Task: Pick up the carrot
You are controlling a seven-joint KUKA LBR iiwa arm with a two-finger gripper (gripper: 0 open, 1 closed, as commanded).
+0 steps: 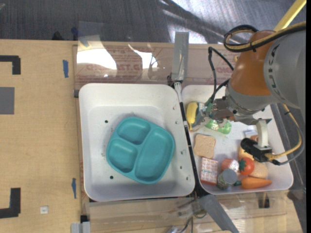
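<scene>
Camera view: orange tapered carrot (255, 182) lies flat; gripper (210, 114) state unclear.

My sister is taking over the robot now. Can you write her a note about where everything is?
Gripper: at the top left of the right bin, over the green item, next to the banana. Whether it grips anything can't be told.
Carrot: lying at the right bin's bottom right corner, below the tomato, untouched.
Teal tray: in the left bin.
Done: nothing yet.
Left: reach the carrot, grasp, lift.
</scene>
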